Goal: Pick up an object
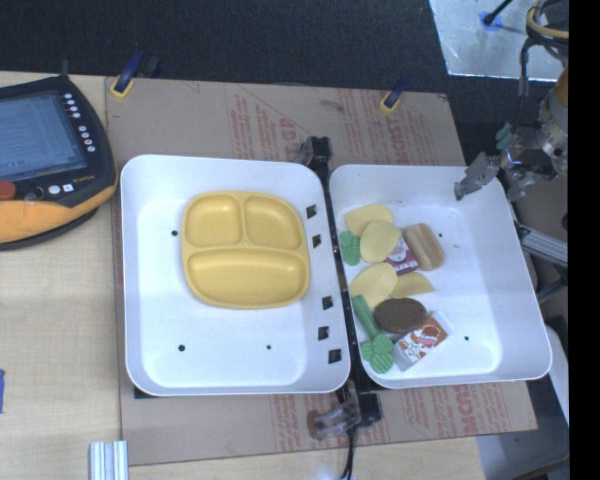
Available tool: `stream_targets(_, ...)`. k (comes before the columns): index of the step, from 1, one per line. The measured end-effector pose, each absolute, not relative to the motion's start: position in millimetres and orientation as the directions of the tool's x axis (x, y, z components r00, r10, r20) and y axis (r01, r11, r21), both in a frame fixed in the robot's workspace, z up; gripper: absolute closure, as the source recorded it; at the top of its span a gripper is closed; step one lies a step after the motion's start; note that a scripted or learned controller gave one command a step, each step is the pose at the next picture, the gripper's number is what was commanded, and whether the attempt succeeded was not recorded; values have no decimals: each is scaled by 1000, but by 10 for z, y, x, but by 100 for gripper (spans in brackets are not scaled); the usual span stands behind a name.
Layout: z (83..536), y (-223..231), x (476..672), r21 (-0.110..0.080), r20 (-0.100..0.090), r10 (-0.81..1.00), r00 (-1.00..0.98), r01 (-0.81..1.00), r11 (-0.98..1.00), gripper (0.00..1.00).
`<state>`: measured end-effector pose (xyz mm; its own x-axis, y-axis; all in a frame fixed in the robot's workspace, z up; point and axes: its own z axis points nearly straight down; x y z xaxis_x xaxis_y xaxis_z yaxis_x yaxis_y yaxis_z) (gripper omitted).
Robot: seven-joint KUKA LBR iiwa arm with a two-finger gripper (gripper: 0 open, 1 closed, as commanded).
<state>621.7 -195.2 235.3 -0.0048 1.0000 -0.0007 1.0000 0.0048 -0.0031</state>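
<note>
Counter: pale wood, with a sheet of brown cardboard laid under both bins and held by clips at its far edge.
Left bin: shallow, white, square with rounded corners; it touches the right bin along a row of black clips down the middle.
Right bin: same make, its objects crowded against its left wall.
Yellow tray: a three-compartment plate lying flat in the upper middle of the left bin, all compartments bare.
Teach pendant: grey and orange handset with a screen, resting on the counter well left of the bins.
Arm: reaches in at the upper right edge, near the far right corner of the right bin.
Claw: dark, over the far right rim of the right bin, well apart from the pile; how far it is open cannot be told, and nothing can be seen in its grip.
Pile of toy food: yellow potato-like pieces, a brown bread piece, a dark brown round patty, green pieces, and a small red-and-white packet nearest the front.
</note>
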Motion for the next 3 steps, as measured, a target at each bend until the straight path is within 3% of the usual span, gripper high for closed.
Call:
stream_targets(1,1155,-1391,6051,-5,1,1000,-8,1000,8,0)
stream_targets(2,987,-1297,5748,19,-8,1000,0,1000,0,0)
stream_targets(3,1493,-1768,6602,6,-4,1000,-7,1000,7,0)
